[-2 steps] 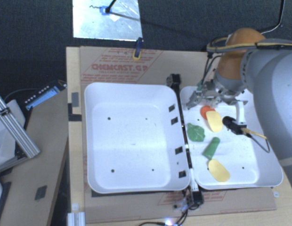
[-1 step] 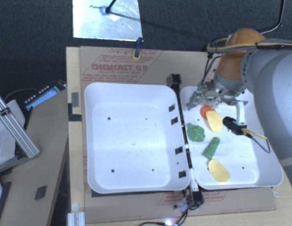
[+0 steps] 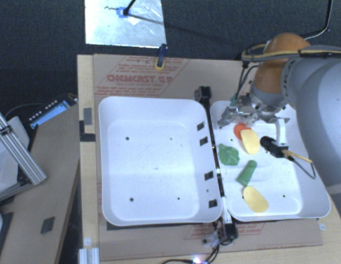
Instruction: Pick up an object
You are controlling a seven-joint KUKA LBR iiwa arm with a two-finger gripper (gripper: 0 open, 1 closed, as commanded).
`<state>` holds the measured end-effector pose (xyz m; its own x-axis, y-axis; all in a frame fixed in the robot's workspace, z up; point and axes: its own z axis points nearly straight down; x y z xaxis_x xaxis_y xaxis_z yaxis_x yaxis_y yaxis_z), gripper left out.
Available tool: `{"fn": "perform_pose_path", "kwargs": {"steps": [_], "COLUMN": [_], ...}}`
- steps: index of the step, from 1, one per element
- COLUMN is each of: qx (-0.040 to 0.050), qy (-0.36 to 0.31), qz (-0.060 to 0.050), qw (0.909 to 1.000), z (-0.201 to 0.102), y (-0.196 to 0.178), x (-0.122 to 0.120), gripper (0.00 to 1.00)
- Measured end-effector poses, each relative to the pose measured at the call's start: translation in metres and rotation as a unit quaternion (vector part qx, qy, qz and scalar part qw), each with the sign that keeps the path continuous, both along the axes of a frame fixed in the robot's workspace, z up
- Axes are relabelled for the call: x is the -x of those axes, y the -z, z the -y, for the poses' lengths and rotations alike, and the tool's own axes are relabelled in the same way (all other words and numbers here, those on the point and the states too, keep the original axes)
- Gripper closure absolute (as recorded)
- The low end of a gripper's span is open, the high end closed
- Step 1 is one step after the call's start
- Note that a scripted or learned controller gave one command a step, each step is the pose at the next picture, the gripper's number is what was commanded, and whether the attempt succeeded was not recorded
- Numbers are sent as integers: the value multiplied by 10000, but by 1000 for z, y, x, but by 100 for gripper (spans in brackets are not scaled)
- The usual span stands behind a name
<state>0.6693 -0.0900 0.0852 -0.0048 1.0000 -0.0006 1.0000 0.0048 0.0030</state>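
Camera view, from the near edge: the right bin (image 3: pixel 286 213) holds five small things. Nearest is a yellow oval (image 3: pixel 256 199). Just beyond it a green cylinder (image 3: pixel 247 171) lies tilted, its far end pointing to the right. Left of that, close to the wall shared with the left bin (image 3: pixel 154 169), sits a crumpled green lump (image 3: pixel 229 155). Farther on is a pale yellow block (image 3: pixel 250 142), and an orange piece (image 3: pixel 239 130) touches its far left corner. The gripper (image 3: pixel 240 117) hangs directly over that far end of the bin, just beyond the orange piece. Nothing shows held in it, and I cannot tell whether the jaws are apart or together. The grey arm (image 3: pixel 319 98) comes in from the right. Both bins rest on printed cardboard (image 3: pixel 137 76), with a foil sheet (image 3: pixel 125 15) beyond it.
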Motion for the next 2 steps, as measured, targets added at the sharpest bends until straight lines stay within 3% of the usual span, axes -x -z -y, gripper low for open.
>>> {"fn": "perform_pose_path", "kwargs": {"steps": [1, 2], "qx": [0, 2], "qy": [0, -9], "qz": [0, 18], "qw": [10000, 10000], "z": [0, 0], "y": [0, -11], "x": [0, -1], "gripper": [0, 100]}}
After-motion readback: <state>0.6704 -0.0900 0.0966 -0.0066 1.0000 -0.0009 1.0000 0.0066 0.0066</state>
